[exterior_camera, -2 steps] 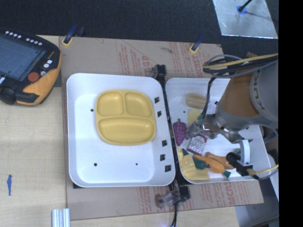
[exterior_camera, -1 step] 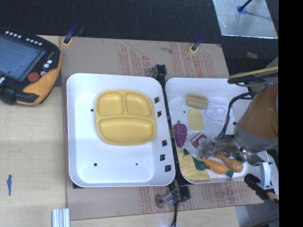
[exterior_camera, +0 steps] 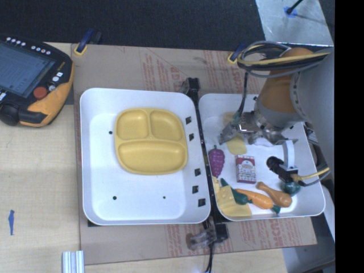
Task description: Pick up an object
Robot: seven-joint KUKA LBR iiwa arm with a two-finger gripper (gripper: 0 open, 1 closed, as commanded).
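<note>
The right bin (exterior_camera: 304, 206) holds several toy foods. A purple grape bunch (exterior_camera: 216, 160) lies by its left wall, and a small red box (exterior_camera: 245, 169) sits in the middle. Along the front edge lie a carrot (exterior_camera: 249, 196), an orange gourd-shaped piece (exterior_camera: 276, 193) and a yellow wedge (exterior_camera: 230, 205). A pale yellow round piece (exterior_camera: 236, 147) lies just below my gripper (exterior_camera: 241, 134). The gripper hangs low over the bin's back half, its grey fingers spread with nothing between them. Another yellow bit (exterior_camera: 230, 118) peeks out behind it.
The left bin (exterior_camera: 96, 152) carries a yellow divided plate (exterior_camera: 151, 140). A teach pendant (exterior_camera: 31, 84) rests on the bench at the far left. Black clips line the divider between the bins (exterior_camera: 199, 152).
</note>
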